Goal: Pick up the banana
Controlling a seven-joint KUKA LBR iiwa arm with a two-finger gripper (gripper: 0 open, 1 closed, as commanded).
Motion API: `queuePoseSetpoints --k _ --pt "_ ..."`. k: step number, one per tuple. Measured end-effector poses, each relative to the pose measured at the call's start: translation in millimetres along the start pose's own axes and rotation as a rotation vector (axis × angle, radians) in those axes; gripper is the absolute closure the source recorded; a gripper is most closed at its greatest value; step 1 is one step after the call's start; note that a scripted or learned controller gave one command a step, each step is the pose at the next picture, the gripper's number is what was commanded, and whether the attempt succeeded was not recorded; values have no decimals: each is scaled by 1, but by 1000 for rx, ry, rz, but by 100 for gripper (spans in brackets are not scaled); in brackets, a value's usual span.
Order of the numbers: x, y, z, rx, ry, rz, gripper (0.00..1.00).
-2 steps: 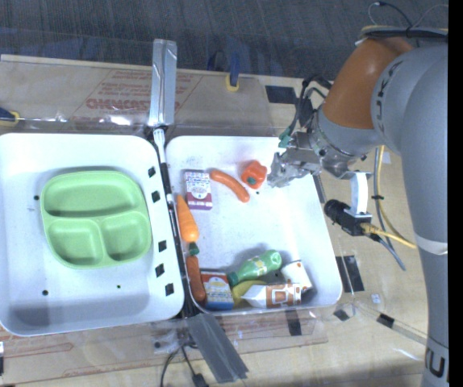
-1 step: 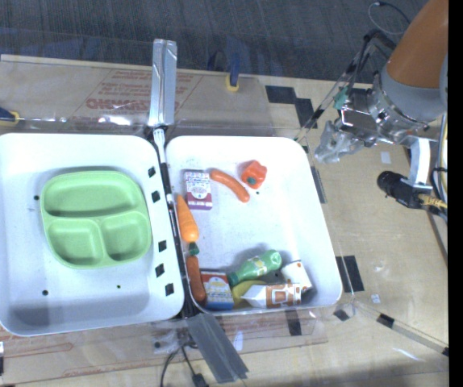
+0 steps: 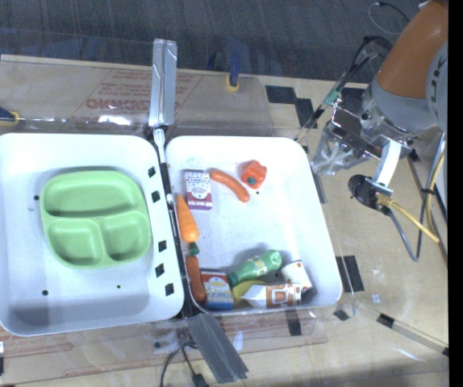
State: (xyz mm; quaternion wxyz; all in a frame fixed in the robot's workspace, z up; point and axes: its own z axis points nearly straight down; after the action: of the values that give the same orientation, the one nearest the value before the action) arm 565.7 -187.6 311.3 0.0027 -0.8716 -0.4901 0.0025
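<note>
The banana, green fading to yellow, lies at the front of the right bin, resting against a small carton and a can. My gripper hangs just outside the bin's right rim near its far corner. It is well away from the banana and holds nothing that I can see.
The right bin also holds a red-and-white box, a sausage, an orange pepper, a carrot, a can and a white carton. A green divided plate sits in the left bin. Cables trail on the bench at right.
</note>
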Motion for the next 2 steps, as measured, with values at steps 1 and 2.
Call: queuePoseSetpoints --k 1,2 --pt "68 -34 -11 0 0 16 100" --pt "69 -35 -19 4 -2 7 100"
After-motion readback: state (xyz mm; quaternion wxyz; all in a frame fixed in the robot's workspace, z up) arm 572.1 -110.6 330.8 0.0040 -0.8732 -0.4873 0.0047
